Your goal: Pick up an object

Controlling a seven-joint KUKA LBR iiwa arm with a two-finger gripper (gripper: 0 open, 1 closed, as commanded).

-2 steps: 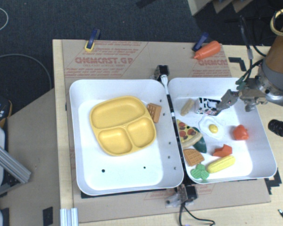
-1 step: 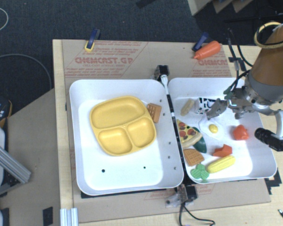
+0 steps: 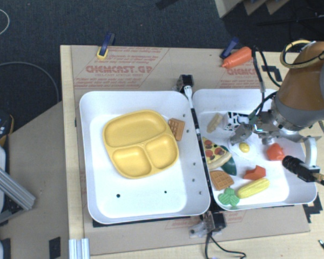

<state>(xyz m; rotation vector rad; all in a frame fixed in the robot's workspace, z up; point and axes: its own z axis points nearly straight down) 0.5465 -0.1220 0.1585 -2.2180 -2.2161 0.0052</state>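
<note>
- I hang over the right bin (image 3: 297, 198), my gripper (image 3: 252, 129) low near its middle; whether my fingers are spread or closed I cannot tell.
- Room is tight: toys crowd me from 6 to 9 o'clock, and the ridge where the two bins meet lies at 9 o'clock.
- The left bin (image 3: 97, 161) has more open floor, mostly toward 6 o'clock of the yellow divided plate (image 3: 140, 143); a waffle piece (image 3: 177, 128) touches that plate's 3 o'clock rim.
- A small yellow round piece (image 3: 244, 147) sits just beside my tip at 7 o'clock.
- The corn cob (image 3: 252, 188) lies near the bin's 6 o'clock wall, long axis running from 8 to 2 o'clock, yellow, with a green leafy end (image 3: 228, 197) at 8 o'clock.
- A pizza slice (image 3: 215, 152) lies by the ridge, and a red round piece (image 3: 275, 152) at my 4 o'clock.
</note>
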